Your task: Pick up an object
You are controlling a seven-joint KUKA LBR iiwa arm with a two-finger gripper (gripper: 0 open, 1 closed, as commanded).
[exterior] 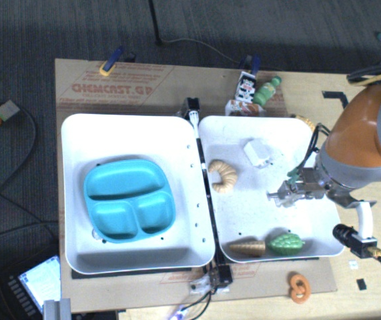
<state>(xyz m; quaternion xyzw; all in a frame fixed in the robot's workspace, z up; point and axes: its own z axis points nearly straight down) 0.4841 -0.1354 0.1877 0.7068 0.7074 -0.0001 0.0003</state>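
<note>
A grey robot arm reaches in from the right, its claw [285,193] hovering low in the right white bin [243,129]. The step appears to be the approach, nothing yet picked. Whether the claw is apart or together cannot be told; it is small and blurred. A pale croissant [223,175] lies to the claw's left, well apart. A white block [257,152] sits above-left, nearer. A green toy [285,243] lies below it. Next, the claw must centre over one object and descend.

Two white bins [130,129], a turquoise divided tray [130,199] in the left one, tan croissant [223,175], green knobbly toy [285,243] w/ brown cone [247,247], arm [357,139] grey & orange.
</note>
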